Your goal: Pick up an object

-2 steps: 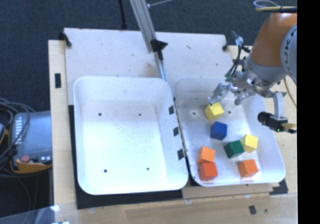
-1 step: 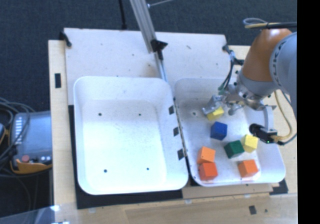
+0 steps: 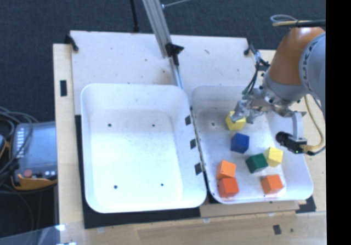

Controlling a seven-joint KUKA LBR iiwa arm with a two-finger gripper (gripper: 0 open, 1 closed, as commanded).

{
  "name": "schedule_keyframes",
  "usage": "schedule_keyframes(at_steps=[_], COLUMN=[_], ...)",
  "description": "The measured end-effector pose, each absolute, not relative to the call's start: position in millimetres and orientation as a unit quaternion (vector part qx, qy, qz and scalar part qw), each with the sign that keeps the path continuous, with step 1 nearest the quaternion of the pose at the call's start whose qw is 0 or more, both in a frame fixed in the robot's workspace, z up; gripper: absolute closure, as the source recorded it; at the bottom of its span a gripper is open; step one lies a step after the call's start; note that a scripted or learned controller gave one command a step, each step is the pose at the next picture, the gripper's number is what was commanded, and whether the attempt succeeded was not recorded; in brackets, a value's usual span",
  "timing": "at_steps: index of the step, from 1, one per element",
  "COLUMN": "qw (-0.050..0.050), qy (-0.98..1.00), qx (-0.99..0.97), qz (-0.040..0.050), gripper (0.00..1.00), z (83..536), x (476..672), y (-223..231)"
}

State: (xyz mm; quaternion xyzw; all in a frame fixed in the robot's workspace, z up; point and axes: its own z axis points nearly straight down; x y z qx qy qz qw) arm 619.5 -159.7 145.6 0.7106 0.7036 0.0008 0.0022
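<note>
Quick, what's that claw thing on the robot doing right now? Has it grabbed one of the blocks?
Gripper: low in the right bin, right at a yellow block; whether it is open, closed or gripping the block cannot be told.

The grey two-finger gripper [image 3: 242, 115] sits right at a small yellow cube [image 3: 236, 123] in the right shallow white bin [image 3: 307, 183], above a blue cube [image 3: 239, 143].

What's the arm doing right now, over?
Gripper down on yellow block, right bin. Grasp unconfirmed. Blue block close by, apart.
</note>
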Motion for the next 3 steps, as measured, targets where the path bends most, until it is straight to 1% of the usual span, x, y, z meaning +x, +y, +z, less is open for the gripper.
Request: schedule_keyframes(at_steps=[1,2,3], qw=[0.002,0.003,0.000], qy=[0.705,0.708,0.709], qx=[0.709,0.707,0.705], qz=[0.0003,0.0015,0.0004], gripper=[1.00,1.00,1.00], z=[197,252,259], x=[625.2,626.4,617.5], y=[-170,-172,-125])
